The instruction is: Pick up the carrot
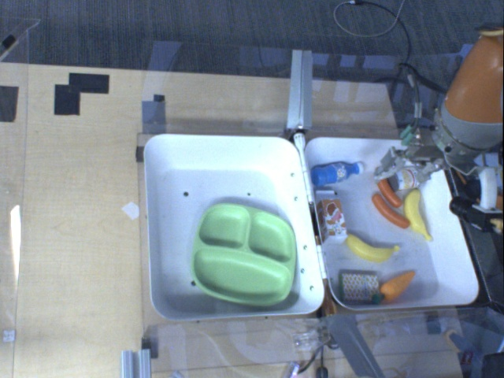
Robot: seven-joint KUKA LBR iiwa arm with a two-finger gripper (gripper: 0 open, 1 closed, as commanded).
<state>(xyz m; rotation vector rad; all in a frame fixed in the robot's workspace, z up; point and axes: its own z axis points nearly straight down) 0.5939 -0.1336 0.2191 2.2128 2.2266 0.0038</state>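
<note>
The gripper (405,166) hangs over the right bin's (465,286) far side — fingers spread, holding nothing. The carrot (396,285) lies well apart, near the front.

On the worktop (79,211), the left bin (165,211) holds a green divided plate (244,254). The right bin (461,282) holds a blue bottle (335,172), a packet (332,219), two bananas (372,249), two sausages (390,209), a grater (358,286) and the carrot (396,284) at its near edge. The pincer (409,164) hangs above the sausages, well apart from the carrot.
</note>
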